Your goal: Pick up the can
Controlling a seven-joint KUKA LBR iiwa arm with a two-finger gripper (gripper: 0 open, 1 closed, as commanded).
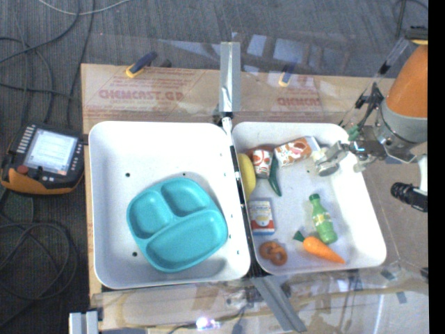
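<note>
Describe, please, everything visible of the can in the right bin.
The can is small, with a red and white label and a pale round end facing up toward the camera. It lies in the upper left part of the right bin, beside the banana and the orange and white carton, apparently touching both. The gripper is apart from it, to the right.

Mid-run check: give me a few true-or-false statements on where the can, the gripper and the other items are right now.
1. The can lies in the right bin. True.
2. The gripper is over the left bin. False: it is over the right bin's far right part, apart from the can.
3. The blue divided plate sits in the left bin. True.
4. The carrot lies in the blue plate. False: it is in the right bin, near the green bottle.
5. The banana lies beside the can. True.
</note>
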